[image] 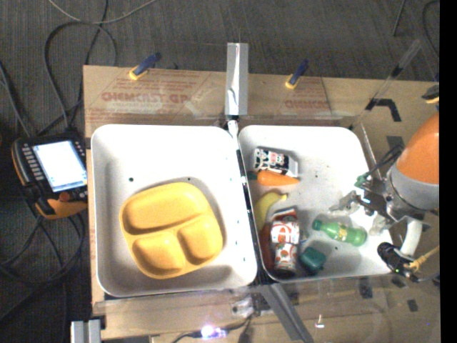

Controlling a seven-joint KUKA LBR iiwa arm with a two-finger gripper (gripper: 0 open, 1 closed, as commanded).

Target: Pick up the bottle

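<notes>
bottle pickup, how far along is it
Done: nothing lifted yet. The small green plastic bottle lies on its side on the floor of the right white bin. In hand: the claw sits just above-right of it, not holding it. Left: close on the bottle and raise it.

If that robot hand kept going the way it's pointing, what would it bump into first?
Most likely the green bottle, lying on its side in the right bin just left of and below the hand. Depth is hard to judge from this slanted view, so it might pass above it.

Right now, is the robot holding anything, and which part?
Nothing is held. The gripper hangs just above the green bottle, which lies on its side in the right bin.
</notes>
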